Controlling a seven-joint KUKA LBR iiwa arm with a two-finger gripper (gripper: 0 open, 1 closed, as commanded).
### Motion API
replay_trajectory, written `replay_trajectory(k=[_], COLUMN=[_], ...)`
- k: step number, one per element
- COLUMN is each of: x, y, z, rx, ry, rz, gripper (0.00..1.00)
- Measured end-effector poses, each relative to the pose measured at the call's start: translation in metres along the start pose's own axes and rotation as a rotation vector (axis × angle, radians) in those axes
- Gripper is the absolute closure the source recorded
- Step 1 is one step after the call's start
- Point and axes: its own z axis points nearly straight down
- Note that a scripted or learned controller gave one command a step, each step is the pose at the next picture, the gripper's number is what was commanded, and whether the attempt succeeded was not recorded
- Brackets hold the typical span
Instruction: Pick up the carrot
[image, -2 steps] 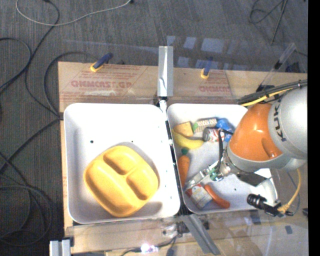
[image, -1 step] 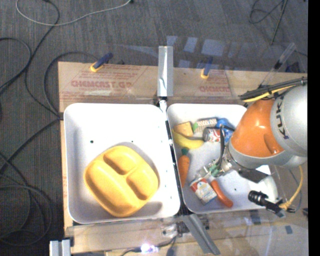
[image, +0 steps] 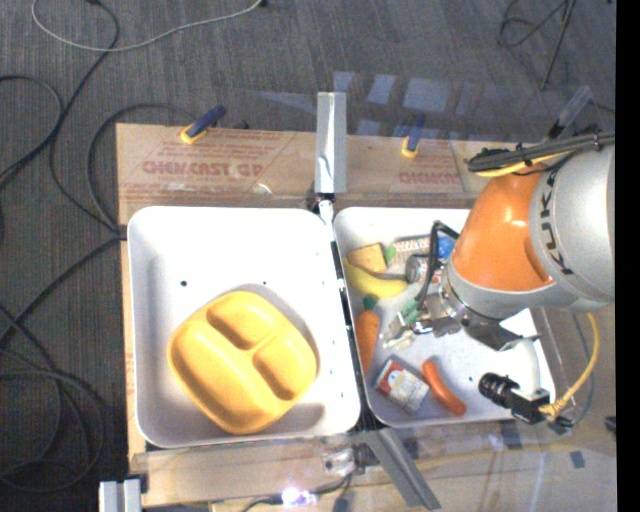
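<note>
The carrot (image: 368, 338) is orange with a small green top and lies lengthwise along the left wall of the right bin (image: 520, 420). My gripper (image: 405, 325) hangs low just to the right of the carrot's upper half, very close to it. The grey and orange wrist above covers the middle of the bin. I see nothing lifted off the bin floor.
In the right bin a banana (image: 374, 283) and a yellow wedge (image: 367, 257) lie behind the carrot. A small carton (image: 400, 386) and a red sausage (image: 444, 388) lie in front. The left bin (image: 150, 260) holds a yellow divided plate (image: 243, 360).
</note>
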Motion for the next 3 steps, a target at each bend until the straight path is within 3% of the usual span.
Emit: replay_trajectory(k=[1, 2, 3], x=[0.060, -0.069, -0.069], y=[0.011, -0.013, -0.013], z=[0.000, 0.013, 0.013], rx=[0.000, 0.000, 0.000], ry=[0.001, -0.001, -0.001], rz=[0.171, -0.040, -0.040], gripper=[1.00, 1.00, 0.00])
